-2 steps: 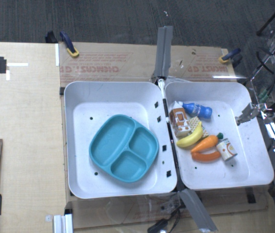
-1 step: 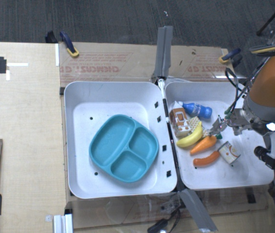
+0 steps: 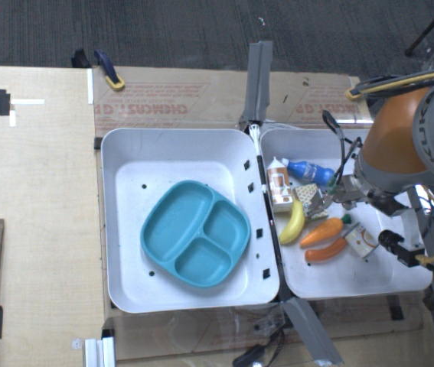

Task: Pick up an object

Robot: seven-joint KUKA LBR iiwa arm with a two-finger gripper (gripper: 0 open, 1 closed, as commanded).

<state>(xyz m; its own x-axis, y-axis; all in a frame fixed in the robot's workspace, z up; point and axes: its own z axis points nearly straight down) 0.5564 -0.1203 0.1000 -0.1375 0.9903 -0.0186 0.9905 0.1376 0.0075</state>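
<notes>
Nearest the camera, along the surface's front edge, two white bins sit side by side. Left bin (image 3: 117, 205) holds a blue three-part tray (image 3: 195, 233), lying tilted near its middle. Right bin (image 3: 354, 277) holds a small heap against its left wall: a carton (image 3: 279, 186) by that wall, a blue bottle (image 3: 312, 173) toward the back, a banana (image 3: 293, 222) just beside the carton, and two carrots (image 3: 322, 232) (image 3: 325, 251) lying side by side toward the front. A small white pack (image 3: 360, 238) lies right of the carrots. The arm (image 3: 404, 140) reaches over the right bin's right edge, and its jaws (image 3: 325, 199) sit low among the heap, between bottle, banana and carrots. Whether they are spread or pinching anything, I cannot tell.
</notes>
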